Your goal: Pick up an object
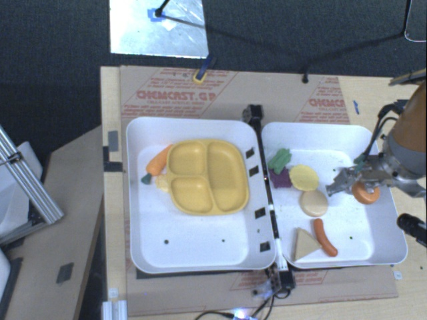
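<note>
Grey arm (408,142) reaching from right, gripper (340,182) held low

The bench (113,245) is covered by a brown sheet with red lettering (177,93), which lies under two white bins: the left bin (193,249) at frame centre-left and the right bin (373,242) beside it. A shiny square plate (133,19) sits on the dark floor at upper left. A metal frame (27,185) slants along the left edge.

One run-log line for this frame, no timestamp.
gripper: low in right white bin, fingers unclear | nearest: round cream toy, orange disc | grasp: none visible
</note>
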Available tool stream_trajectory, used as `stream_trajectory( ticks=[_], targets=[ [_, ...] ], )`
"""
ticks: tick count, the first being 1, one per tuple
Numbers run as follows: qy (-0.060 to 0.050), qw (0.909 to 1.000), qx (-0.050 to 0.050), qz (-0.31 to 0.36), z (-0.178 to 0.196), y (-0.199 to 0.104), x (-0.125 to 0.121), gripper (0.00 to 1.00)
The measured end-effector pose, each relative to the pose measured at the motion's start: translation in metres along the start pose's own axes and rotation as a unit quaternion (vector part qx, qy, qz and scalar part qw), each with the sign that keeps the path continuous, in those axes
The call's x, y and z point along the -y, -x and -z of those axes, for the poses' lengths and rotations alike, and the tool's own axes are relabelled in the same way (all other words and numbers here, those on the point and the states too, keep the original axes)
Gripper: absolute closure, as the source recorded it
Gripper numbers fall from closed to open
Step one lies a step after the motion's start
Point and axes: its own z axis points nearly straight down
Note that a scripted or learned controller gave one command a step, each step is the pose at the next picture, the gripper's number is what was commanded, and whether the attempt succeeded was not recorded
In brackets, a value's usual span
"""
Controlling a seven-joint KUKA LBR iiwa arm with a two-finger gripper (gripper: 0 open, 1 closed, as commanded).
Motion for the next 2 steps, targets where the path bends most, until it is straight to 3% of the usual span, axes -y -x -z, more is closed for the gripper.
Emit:
stream_trajectory(
  ticks=[1,2],
  targets=[
    [0.006,1.0,0.001,0.001,0.005,0.0,-0.003,0.0],
    [0.004,1.0,0.001,0.0,-0.037,0.003,-0.004,0.0]
  ],
)
